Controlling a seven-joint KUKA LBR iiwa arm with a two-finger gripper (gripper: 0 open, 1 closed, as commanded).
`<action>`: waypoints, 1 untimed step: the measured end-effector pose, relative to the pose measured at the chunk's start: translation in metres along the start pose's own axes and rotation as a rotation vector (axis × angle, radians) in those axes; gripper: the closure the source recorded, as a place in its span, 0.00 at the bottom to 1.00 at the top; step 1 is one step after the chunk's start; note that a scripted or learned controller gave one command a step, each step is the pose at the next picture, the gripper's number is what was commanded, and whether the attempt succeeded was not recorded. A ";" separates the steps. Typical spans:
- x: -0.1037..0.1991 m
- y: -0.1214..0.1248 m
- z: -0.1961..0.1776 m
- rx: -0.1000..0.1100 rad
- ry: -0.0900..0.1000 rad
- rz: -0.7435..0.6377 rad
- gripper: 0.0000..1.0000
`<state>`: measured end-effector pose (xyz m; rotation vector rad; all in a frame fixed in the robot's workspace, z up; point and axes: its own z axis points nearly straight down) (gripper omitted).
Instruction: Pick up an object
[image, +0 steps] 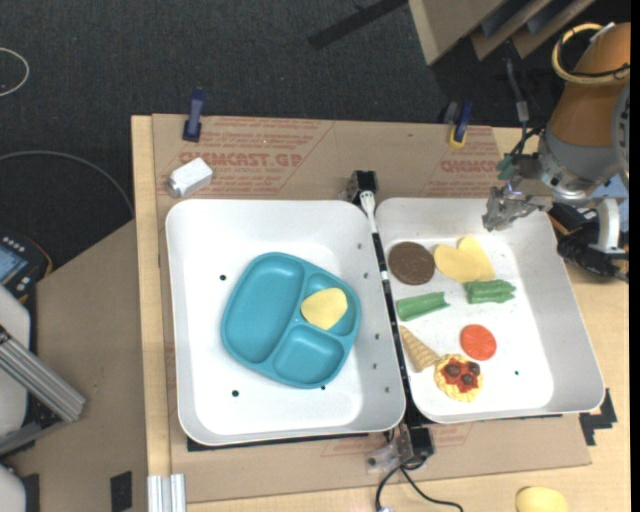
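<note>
Arm (585, 110): reaching in from the right, poised over the far right corner of the right bin (560, 300).
Gripper (497, 218): low above the bin's back edge, nothing between the fingers; open or closed, cannot tell.
Right bin: brown disc (411, 263), yellow heart (463, 261), two green pieces (421, 304) (489, 291), red disc (478, 341), cone (419, 349), small pizza (459, 377).
Nearest to gripper: yellow heart, just below it, apart.
Left bin (200, 300): blue tray (270, 320) with a yellow piece (325, 307) in its upper right compartment.
</note>
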<state>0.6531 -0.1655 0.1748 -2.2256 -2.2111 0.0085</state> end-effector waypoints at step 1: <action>0.056 -0.025 -0.139 -0.024 0.000 -0.013 1.00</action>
